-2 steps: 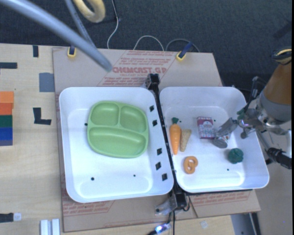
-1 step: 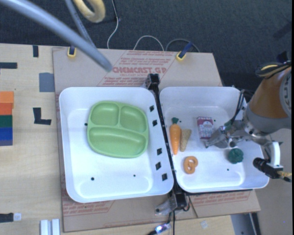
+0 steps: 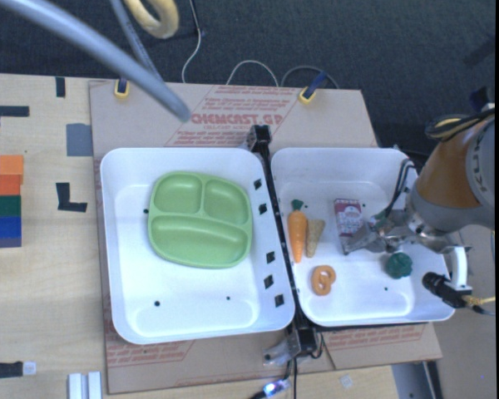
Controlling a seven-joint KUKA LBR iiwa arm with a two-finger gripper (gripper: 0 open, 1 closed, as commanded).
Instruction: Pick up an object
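Note:
In the right bin (image 3: 349,166) lie a toy carrot (image 3: 297,233), a tan wedge (image 3: 315,235) beside it, a red and white packet (image 3: 348,219), an orange pretzel (image 3: 323,279) and a dark green round piece (image 3: 398,265). My gripper (image 3: 362,241) reaches in from the right and sits low in this bin. Its metal fingers (image 3: 355,243) point left, just below the packet and up-left of the green piece. Nothing shows between the fingers. The grey arm with its orange band (image 3: 449,177) stands over the bin's right rim.
The left bin (image 3: 121,248) holds a green divided plate (image 3: 201,220). A black divider with clips (image 3: 270,231) runs between the bins. Coloured blocks (image 3: 2,202) sit at the far left of the bench. Cables (image 3: 258,69) loop behind the bins.

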